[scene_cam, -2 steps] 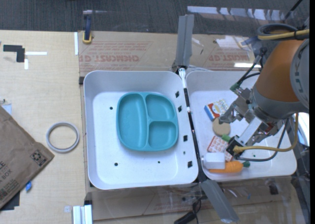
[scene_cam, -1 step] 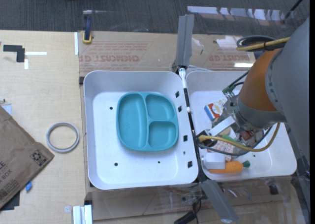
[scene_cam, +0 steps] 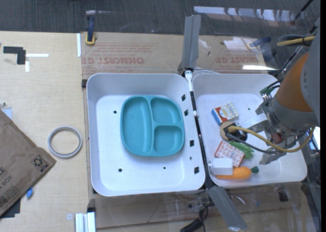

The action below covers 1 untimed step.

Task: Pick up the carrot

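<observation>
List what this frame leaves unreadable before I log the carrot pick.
- Gripper: sits under the grey-and-orange arm's wrist and yellow cables in the camera view, so its state is unclear.
- Orange carrot: its left end is covered by a small white block.
- Red-and-white packet: print too small to read.

Overhead slanted view of both bins (scene_cam: 97, 139)
</observation>
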Motion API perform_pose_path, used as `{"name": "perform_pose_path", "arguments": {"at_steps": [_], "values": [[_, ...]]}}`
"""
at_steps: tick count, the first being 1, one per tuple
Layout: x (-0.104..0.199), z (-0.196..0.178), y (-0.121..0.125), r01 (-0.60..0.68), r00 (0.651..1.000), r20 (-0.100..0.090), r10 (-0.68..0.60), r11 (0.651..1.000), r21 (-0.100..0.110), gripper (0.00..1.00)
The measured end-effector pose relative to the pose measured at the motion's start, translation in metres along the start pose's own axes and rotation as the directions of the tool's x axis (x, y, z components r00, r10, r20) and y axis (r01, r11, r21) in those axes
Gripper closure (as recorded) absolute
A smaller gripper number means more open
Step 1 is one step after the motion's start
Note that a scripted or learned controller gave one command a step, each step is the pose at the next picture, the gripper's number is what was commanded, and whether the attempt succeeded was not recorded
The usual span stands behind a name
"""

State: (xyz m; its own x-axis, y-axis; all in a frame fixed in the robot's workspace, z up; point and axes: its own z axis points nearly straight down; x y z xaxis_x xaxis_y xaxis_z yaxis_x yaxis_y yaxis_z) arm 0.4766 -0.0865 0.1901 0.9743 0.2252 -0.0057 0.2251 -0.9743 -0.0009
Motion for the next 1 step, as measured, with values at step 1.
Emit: {"name": "perform_pose_path", "arguments": {"at_steps": [1], "values": [[0.0098,-0.0003,-0.0395,0.047,0.999,0.0,-0.047,0.999,0.001,0.0]]}}
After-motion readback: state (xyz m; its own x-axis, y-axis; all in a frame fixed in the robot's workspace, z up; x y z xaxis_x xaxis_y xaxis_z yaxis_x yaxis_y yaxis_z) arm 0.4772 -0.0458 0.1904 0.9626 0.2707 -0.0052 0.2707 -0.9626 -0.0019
